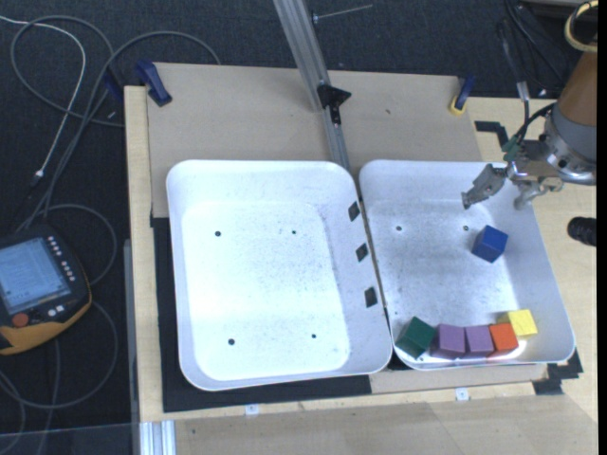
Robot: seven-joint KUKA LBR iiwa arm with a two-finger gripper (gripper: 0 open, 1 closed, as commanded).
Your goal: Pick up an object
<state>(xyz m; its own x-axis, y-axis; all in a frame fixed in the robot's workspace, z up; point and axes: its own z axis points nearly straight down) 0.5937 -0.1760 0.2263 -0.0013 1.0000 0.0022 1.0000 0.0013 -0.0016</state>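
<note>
Camera view. My pincer [505,186] sits at the right of the frame, above the upper part of the right bin [560,292]. Its two fingers are spread apart, one [479,190] reaching toward frame left, the other [527,195] shorter and lower. Nothing lies between them; the pincer holds no object.

Candidate objects: a blue cube [490,243] lies alone on the floor of the right bin, just below and slightly left of my pincer in the frame, apart from it. Along the lower edge of the same bin a row runs left to right: green block [415,336], purple block [452,338], a second purple block [479,338], orange block [504,336], yellow block [522,323]. These sit close together, some touching. The left bin [190,254] holds no blocks.

Step in hand, as I judge it: approach, before any grasp. The next move calls for centring the open fingers over the blue cube, the nearest and most isolated target, then descending so they straddle it before closing.
</note>
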